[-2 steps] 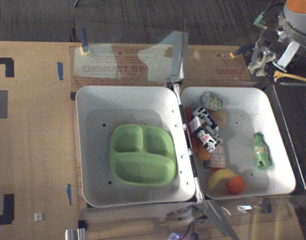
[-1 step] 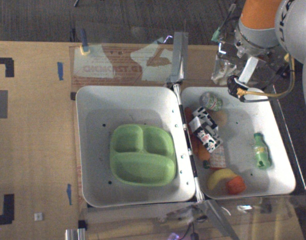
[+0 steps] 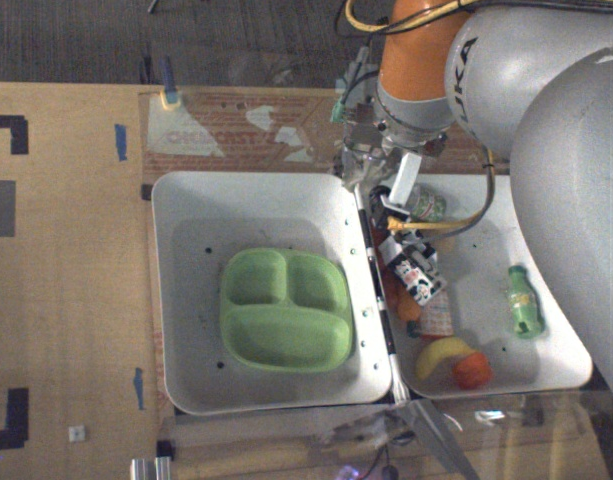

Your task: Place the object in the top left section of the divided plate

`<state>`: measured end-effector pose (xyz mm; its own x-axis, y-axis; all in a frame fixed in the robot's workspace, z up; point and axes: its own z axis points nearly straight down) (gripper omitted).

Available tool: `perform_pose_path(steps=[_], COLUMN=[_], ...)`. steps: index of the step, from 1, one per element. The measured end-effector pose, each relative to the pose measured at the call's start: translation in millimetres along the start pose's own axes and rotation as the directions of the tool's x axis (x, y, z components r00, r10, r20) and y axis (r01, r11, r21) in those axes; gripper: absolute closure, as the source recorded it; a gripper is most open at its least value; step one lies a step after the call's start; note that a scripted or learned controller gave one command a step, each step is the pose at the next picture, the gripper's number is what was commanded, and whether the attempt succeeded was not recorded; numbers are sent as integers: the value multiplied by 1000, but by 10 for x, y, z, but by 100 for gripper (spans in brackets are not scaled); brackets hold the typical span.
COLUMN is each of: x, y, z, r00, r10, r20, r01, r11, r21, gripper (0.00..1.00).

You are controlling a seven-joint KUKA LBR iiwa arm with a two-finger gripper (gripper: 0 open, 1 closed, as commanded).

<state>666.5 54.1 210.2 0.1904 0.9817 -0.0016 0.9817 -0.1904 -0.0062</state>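
A green divided plate (image 3: pixel 286 313) lies in the left bin (image 3: pixel 186 258), with two small sections on its far side and one large section nearer the front. Nothing lies in its sections. My gripper (image 3: pixel 360 171) hangs over the far end of the wall between the two bins, above the right bin's far left corner. Just below it in the right bin lies a black-and-white cow-patterned carton (image 3: pixel 416 273). I see nothing held in the gripper.
The right bin (image 3: pixel 561 368) also holds a green bottle (image 3: pixel 523 303), a banana (image 3: pixel 438 353), an orange fruit (image 3: pixel 472 370), a small can (image 3: pixel 429 206) and a red-and-white packet (image 3: pixel 436 320). My arm covers the bin's far right.
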Motion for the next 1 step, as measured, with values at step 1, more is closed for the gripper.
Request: perform_pose_path(steps=[1], x=[-2], y=[2], z=[-4], r00=[1000], r10=[1], r20=[0], r01=[-1], r11=[1000], r21=[-1], gripper=[0])
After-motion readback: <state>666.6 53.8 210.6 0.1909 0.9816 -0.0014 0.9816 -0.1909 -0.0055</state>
